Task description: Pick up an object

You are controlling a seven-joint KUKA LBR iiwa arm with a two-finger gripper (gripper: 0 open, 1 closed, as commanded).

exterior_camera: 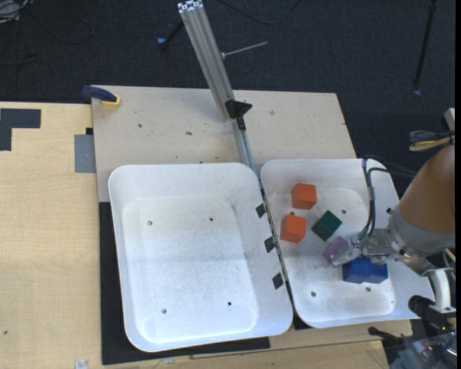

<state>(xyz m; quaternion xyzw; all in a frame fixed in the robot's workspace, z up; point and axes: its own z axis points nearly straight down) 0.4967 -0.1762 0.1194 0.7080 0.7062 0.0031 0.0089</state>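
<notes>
The right bin (pixel 315 314) holds two orange cubes (pixel 303 195) (pixel 293 227), a dark green block (pixel 326 224), a pale purple block (pixel 336 250) and a blue block (pixel 365 271). My gripper (pixel 363 250) reaches in from the right and sits low in the bin, just above the blue block and right beside the purple one. The wrist and cable hide the fingertips.
The left bin (pixel 138 191) lies beside the right one, with black clips (pixel 270 244) along the shared edge. A slanted aluminium bar (pixel 211 60) rises behind the bins. A blue-and-yellow clamp (pixel 101 94) rests at the bench's back left corner.
</notes>
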